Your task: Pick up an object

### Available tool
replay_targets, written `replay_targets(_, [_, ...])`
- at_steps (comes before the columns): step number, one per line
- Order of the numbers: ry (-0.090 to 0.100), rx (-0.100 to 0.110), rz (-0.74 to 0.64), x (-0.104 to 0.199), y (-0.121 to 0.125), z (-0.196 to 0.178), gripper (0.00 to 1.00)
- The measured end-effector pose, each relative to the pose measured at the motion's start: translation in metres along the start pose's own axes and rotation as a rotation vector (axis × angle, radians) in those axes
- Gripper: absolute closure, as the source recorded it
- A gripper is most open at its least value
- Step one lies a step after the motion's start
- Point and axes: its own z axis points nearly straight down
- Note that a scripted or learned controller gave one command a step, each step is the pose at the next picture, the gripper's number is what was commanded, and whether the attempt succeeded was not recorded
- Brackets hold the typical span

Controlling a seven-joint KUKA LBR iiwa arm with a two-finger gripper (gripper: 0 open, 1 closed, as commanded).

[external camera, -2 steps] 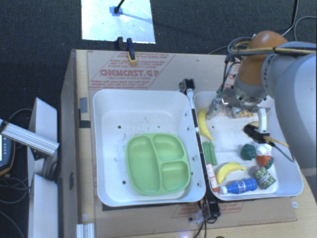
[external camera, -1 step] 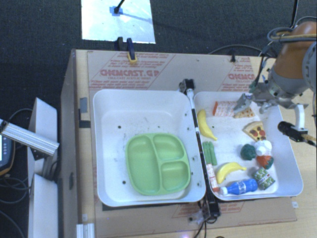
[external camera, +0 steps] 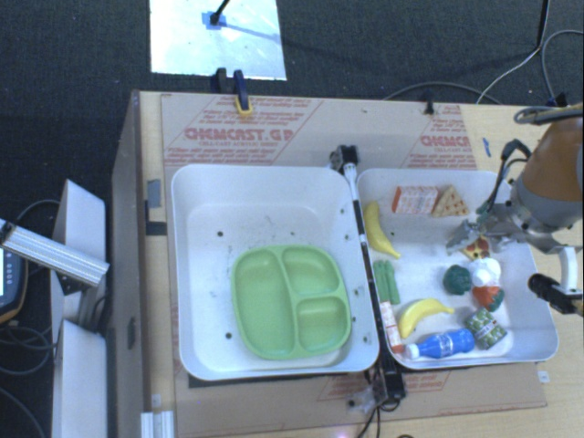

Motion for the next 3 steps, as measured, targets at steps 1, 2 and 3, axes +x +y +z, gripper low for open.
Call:
replay_targets(1, [0.000, -0.006, -0.001, 0.013, -0.033, 0.019, 0.00])
replay_targets(2, [0.000, -0.004, -0.004, 0.001, 0.035, 0.019, 0.00])
replay_targets(3, [0.004, 0.012, -0.004, 0.035, 0.086, 0.022, 0.00])
